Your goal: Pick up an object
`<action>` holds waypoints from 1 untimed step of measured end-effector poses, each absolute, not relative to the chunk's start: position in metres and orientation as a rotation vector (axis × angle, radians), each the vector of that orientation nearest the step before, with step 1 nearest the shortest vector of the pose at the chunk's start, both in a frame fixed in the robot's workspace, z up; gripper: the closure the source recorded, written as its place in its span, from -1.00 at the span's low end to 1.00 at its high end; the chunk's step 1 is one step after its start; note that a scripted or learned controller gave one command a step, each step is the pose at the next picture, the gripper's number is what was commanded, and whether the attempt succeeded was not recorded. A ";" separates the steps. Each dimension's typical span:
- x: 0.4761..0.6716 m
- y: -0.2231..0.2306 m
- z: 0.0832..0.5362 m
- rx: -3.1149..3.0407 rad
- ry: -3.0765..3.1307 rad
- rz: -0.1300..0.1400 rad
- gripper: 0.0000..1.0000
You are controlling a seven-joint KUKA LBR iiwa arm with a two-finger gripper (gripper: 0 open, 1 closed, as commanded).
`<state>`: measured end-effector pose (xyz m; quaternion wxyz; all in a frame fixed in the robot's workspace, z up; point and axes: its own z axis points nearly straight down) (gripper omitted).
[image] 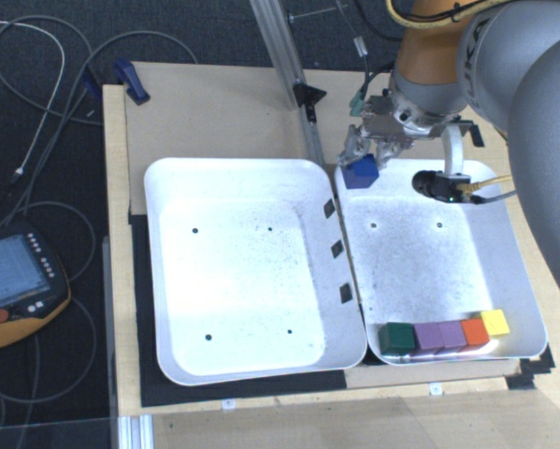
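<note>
My gripper [362, 165] hangs over the far left corner of the right bin [429, 251], just above the divide between the two bins. A small blue block [360, 171] sits between its fingers, lifted off the bin floor. The grey arm with its orange band comes in from the upper right. A row of blocks lies along the right bin's near edge: a green block [398, 337], a purple block [433, 335], an orange block [473, 330] and a yellow block [495, 323].
The left bin [233, 269] lies beside the right one. A slanted metal rail [280, 54] stands behind the bins. A blue clamp [130, 80] grips the bench's far left corner. A teach pendant [13, 279] and cables lie off the bench at left.
</note>
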<state>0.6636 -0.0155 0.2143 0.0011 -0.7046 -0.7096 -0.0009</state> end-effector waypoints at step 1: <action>0.639 0.040 0.199 -2.209 -2.224 0.004 1.00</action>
